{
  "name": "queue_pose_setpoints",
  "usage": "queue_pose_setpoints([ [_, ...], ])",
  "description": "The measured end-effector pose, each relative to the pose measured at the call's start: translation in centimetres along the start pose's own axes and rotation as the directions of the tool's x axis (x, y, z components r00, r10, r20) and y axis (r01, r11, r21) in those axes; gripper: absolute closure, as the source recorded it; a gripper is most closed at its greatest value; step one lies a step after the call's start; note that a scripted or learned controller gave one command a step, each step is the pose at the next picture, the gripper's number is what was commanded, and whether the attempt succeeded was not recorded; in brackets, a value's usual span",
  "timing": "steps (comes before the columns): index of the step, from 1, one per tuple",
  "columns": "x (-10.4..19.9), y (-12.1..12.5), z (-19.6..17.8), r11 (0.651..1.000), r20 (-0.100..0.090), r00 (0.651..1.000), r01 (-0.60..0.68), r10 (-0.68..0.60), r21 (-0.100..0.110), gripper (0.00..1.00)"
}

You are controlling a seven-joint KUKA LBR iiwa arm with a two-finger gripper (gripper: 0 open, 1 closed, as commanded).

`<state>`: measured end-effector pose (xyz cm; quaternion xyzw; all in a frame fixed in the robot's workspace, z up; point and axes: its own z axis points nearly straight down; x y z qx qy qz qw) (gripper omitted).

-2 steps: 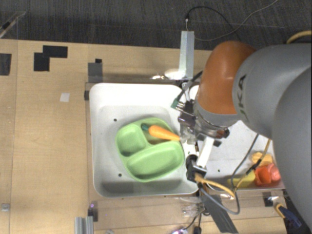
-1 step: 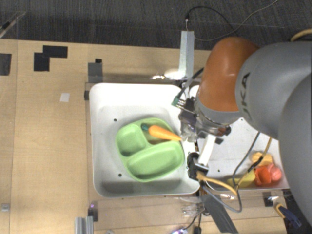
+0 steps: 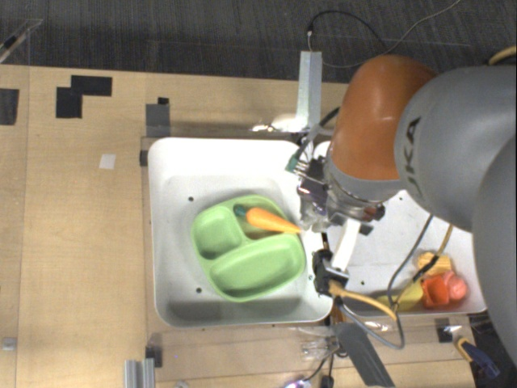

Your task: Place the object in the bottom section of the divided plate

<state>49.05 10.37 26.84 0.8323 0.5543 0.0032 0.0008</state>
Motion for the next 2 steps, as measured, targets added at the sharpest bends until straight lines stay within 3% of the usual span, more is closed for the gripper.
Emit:
queue_pose_setpoints([
  [1,1.23,-0.96,3.76,0.929,0.006,0.929,-0.370,0.370,0.004,1.00],
  [2,1.23,-0.96,3.75,0.929,0.006,0.929,-0.370,0.370,0.004,0.00],
])
